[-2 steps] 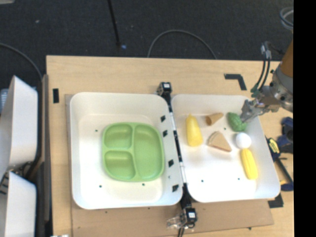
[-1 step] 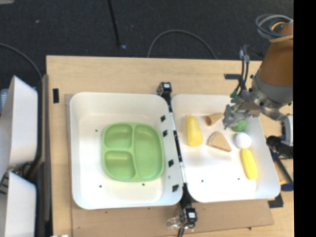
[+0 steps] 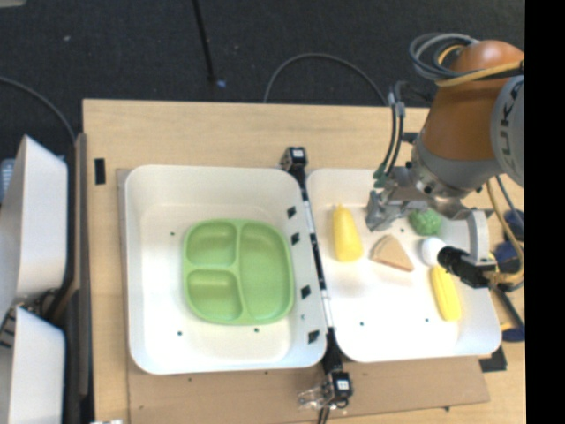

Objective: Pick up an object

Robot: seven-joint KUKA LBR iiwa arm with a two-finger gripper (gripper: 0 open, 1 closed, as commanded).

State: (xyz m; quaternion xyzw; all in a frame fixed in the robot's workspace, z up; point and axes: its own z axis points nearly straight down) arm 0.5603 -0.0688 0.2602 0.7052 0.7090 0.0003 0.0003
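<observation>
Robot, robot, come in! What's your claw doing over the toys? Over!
Gripper low over right bin, nothing seen between fingers. Closest: yellow corn, tan wedge. Green toy under the wrist. Over.

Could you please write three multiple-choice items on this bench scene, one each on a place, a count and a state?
1. Where does the green divided plate lie?
A. In the left bin
B. In the right bin
C. On the floor

2. How many yellow objects lie in the right bin?
A. None
B. Two
C. Five

3. How does the tan wedge stand toward the gripper?
A. Lifted high above the bench
B. Lying on the bin floor, below the gripper
C. Resting on the green plate

Answers:
1. A, the plate sits in the middle of the left bin.
2. B, one yellow piece lies near the divider and another yellow piece toward the right side.
3. B, the wedge lies flat on the white floor.
</observation>
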